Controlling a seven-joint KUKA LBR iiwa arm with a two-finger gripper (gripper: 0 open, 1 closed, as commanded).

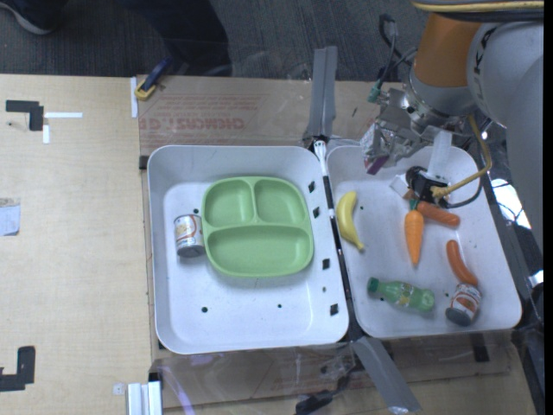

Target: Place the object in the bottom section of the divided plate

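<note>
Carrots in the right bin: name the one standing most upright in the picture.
The middle carrot, pointing straight down the picture with its green top up. One carrot lies across above it; another slants at lower right.

We see the divided plate point(257, 226), pale green with rounded corners, lying flat in the left bin. It has two small sections along its far side and one wide bottom section point(259, 249) nearest us. We cannot tell which item counts as the object; among those in the right bin, a yellow banana point(348, 220) lies closest to the plate.
</note>
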